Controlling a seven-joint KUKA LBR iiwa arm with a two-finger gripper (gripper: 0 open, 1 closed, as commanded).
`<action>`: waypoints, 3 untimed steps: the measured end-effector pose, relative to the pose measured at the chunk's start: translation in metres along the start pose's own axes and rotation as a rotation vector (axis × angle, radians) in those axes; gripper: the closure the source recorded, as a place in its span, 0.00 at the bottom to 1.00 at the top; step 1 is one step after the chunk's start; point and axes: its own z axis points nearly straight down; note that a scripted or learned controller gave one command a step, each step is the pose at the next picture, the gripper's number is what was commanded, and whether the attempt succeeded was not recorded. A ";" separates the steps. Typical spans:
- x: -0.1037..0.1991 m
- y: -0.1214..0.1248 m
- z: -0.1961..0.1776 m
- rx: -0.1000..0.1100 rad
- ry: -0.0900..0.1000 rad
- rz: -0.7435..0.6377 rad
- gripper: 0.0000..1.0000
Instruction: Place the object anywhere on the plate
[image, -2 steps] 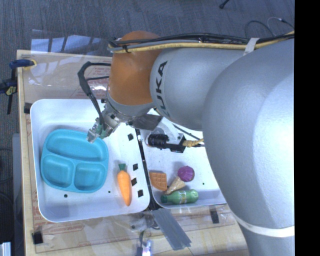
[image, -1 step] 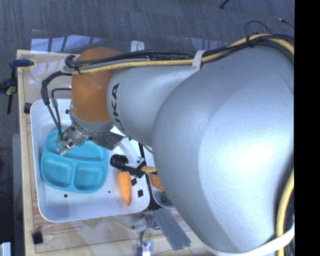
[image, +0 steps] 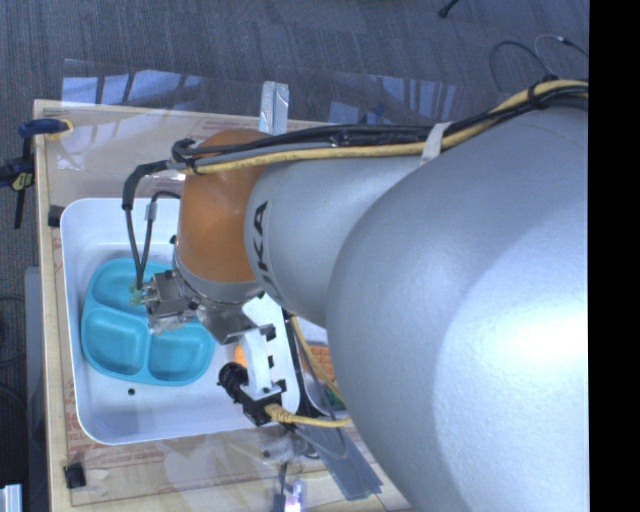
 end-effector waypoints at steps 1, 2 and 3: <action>-0.069 0.026 -0.011 -0.004 -0.002 -0.366 1.00; -0.069 0.026 -0.011 -0.004 -0.001 -0.366 0.00; -0.016 0.103 -0.066 -0.006 -0.002 -0.573 0.00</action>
